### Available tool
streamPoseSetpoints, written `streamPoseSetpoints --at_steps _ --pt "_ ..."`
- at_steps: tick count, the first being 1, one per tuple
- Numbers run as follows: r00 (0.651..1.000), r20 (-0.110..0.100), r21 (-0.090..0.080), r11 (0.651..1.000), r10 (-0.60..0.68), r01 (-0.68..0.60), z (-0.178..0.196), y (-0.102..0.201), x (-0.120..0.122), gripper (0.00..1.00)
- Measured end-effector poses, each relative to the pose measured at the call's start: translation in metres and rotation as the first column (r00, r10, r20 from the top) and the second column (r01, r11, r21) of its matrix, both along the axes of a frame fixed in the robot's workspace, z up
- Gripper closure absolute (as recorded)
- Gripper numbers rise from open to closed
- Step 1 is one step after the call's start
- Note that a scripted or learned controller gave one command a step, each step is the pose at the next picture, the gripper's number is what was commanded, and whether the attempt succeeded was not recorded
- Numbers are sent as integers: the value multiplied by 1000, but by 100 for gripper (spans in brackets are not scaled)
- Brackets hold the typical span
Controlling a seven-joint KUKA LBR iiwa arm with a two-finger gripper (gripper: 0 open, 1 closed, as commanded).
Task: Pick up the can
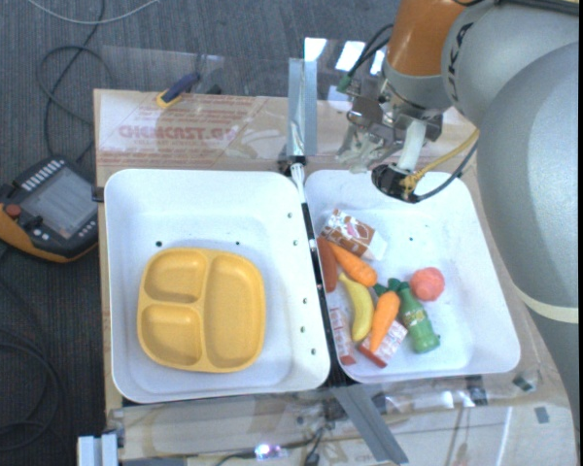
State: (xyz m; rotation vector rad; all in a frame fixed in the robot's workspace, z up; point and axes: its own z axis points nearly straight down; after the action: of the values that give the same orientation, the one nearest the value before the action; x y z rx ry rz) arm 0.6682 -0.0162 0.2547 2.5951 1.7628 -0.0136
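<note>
Brown can (353, 233) lies sideways, axis slanting down-right

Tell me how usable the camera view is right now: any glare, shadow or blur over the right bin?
Camera view: even, soft lighting over the right bin, its toys sharp; glare sits on the clear plastic sheet behind the bins; the gripper looks slightly blurred against that clutter; the arm looms large and soft at right.
</note>
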Motion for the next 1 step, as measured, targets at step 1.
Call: streamPoseSetpoints --at_steps 1 --pt "1000 5 5 1000 -23 23 180 1 0 100"
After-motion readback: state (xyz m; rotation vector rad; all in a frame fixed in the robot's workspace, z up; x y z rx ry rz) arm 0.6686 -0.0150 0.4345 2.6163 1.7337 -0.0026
